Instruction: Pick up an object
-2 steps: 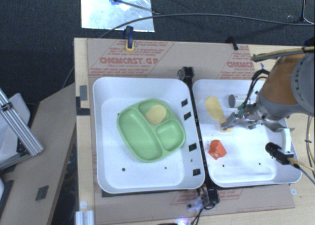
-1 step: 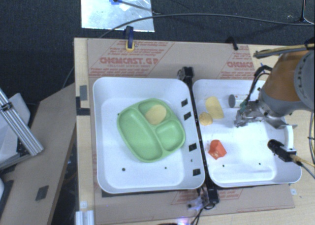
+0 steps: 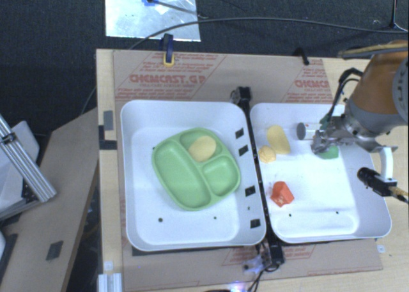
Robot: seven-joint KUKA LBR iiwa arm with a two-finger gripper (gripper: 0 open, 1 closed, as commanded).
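Over the right bin (image 3: 370,223), hand (image 3: 323,144) lowered onto a green object (image 3: 330,152) near the back wall, evidently for a grasp. Finger opening impossible to tell; no hold visible.

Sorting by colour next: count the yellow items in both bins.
3. One yellow piece in the green plate, left bin; two at the right bin's left side. The gripper may hide more.

The cardboard-topped bench (image 3: 192,73) bears two white bins (image 3: 144,220) side by side.
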